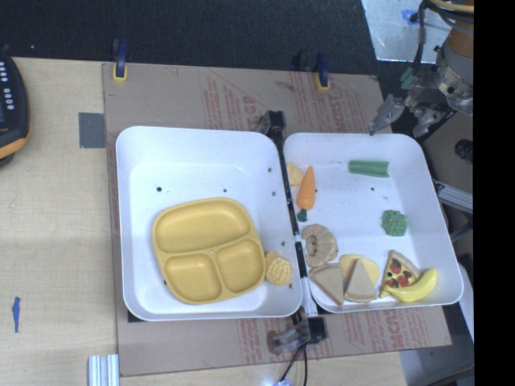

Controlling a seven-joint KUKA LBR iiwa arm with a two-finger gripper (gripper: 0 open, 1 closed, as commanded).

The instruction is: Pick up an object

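Observation:
The right bin (418, 155) holds toy foods. An orange carrot (306, 187) lies by its left wall with a small yellow piece (294, 174) beside it. A green stick (368, 167) lies near the far wall and a broccoli floret (393, 223) sits toward the right. At the near end lie a round bagel (318, 244), two bread wedges (344, 281), a pizza slice (396, 270) and a banana (415, 287). My gripper (402, 121) hangs above the bin's far right corner, open, with nothing between its fingers.
The left bin (133, 215) holds a yellow divided plate (209, 249) and a corn cob (278, 269) near the dividing wall. Blue clamps (322, 72) pin the cardboard at the far edge. A pendant (11, 107) lies at far left.

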